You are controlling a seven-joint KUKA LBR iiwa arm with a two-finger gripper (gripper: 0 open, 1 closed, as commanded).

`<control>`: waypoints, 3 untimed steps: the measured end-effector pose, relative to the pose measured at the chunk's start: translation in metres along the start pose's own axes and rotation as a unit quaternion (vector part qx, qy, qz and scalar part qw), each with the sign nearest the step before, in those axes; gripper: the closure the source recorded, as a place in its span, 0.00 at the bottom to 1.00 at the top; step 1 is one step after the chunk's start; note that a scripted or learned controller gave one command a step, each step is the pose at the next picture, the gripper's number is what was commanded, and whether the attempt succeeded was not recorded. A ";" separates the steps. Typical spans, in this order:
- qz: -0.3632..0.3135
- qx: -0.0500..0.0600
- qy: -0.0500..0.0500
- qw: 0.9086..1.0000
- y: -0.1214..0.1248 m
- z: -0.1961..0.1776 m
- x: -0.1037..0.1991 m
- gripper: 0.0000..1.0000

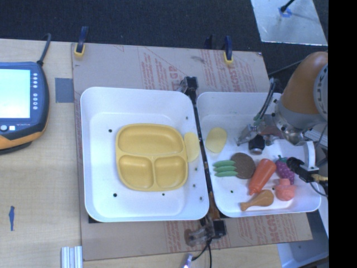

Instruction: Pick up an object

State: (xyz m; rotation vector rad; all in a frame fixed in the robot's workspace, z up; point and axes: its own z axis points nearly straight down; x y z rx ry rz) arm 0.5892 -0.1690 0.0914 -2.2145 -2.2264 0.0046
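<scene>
The right bin (223,108) holds toy food: a pale yellow slice (216,139), green beans (224,168), a brown patty (244,164), an orange carrot (262,175), purple grapes (285,169), a pink piece (286,191) and a tan drumstick (258,200). My gripper (254,138) hangs over the middle of this bin, just above the patty and carrot. Its dark tip points down and left. Nothing shows between the fingers.
The left bin (97,200) carries a yellow three-part plate (151,155), with a pale yellow piece (192,146) at its right rim. A teach pendant (19,105) lies on the bench at far left. Clamps (80,42) pin the cardboard sheet.
</scene>
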 end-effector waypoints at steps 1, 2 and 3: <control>-0.001 0.000 0.000 1.000 0.000 -0.010 -0.001 1.00; 0.001 -0.001 0.001 1.000 0.025 -0.100 0.053 1.00; 0.000 0.001 0.001 1.000 0.005 -0.122 0.099 1.00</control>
